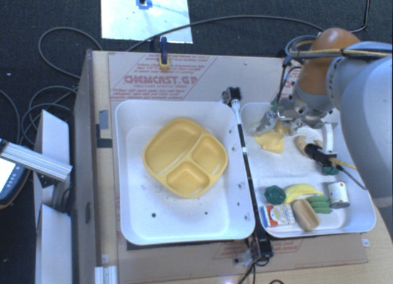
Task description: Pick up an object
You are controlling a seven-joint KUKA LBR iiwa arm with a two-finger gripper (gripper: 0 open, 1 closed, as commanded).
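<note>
My gripper [280, 121] hangs low over the back left part of the right bin [362, 218]. Directly in front of it, touching or nearly so, lies a pale yellow cheese wedge [272, 142]. Nothing can be seen held in the gripper. A small tan piece [301, 145] lies just to the right of the wedge. At the front of this bin are a green broccoli [275, 194], a yellow banana [302, 191], a brown bread roll [305, 214], a green pickle [319, 203], a small can [336, 194] and a red and white carton [279, 216].
The left bin [141, 224] holds a yellow divided plate [185, 156] at its middle. A dark rail [244, 154] runs between the two bins. My arm [362, 105] covers the back right of the right bin. Cables lie on the floor behind the bench.
</note>
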